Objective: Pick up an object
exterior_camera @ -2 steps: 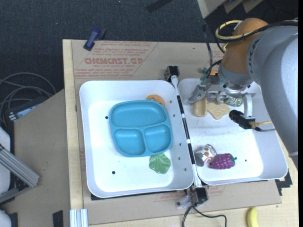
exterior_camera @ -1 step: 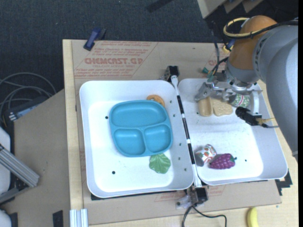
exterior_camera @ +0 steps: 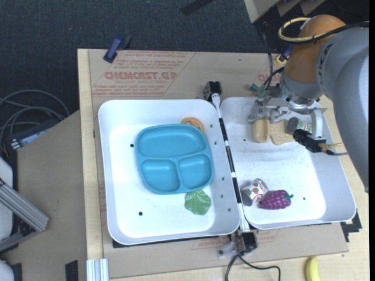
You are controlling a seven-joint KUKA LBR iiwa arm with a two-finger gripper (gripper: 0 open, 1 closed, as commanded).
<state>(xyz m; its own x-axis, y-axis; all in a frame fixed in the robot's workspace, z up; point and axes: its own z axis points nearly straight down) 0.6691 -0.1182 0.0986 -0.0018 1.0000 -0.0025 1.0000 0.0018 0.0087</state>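
Purple grapes (exterior_camera: 274, 199) and a small patterned ball (exterior_camera: 254, 189) are lying at the right bin's (exterior_camera: 328, 180) six o'clock, while at twelve o'clock the pincer (exterior_camera: 270, 117) is hanging over a tan bread-like piece (exterior_camera: 261, 130), standing with its long axis twelve-to-six, beside another tan piece (exterior_camera: 282, 137); its grip state I cannot tell.

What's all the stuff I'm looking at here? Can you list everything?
Bins: two, white, side by side on the bench.
Divided tray: one, blue, in the left bin.
Leaf-shaped toy: one, green, just below the tray.
Round item: one, orange-brown, behind the tray.
Grape bunch: one, purple, right bin, near edge.
Small patterned object: one, white and red, beside the grapes.
Tan pieces: two, right bin, under the gripper.
Yellow object: one, bench's near edge.
Arm: one, grey and orange, from the right.
Gripper: one, over the tan pieces.
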